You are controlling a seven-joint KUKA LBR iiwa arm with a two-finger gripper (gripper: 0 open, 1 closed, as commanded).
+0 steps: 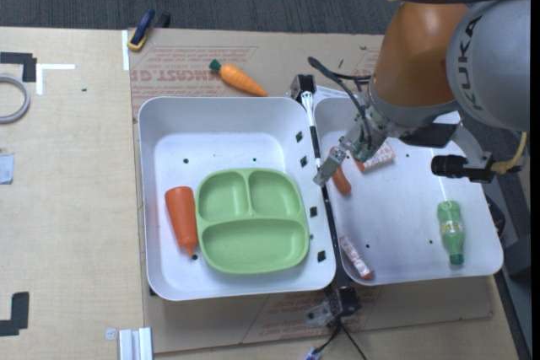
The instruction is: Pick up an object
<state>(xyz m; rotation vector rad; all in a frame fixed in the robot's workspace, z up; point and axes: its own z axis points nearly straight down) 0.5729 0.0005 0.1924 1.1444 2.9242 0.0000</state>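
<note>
My gripper (339, 162) hangs low over the left side of the right bin (405, 261), close to the wall between the two bins. Just under its tip lies a small orange stick-shaped object (342, 180), touching or nearly touching it. A red and white packet (377, 158) lies right beside the gripper, partly hidden by the wrist. A green bottle (451, 232) lies toward the bin's right side, and a wrapped bar (356, 257) rests at the front left corner.
The left bin (211, 131) holds a green divided plate (251, 220) and an orange cylinder (180, 217) beside it. A toy carrot (239, 77) lies on the cardboard behind the bins. The arm's bulky orange and grey body (439, 63) covers the right bin's back part.
</note>
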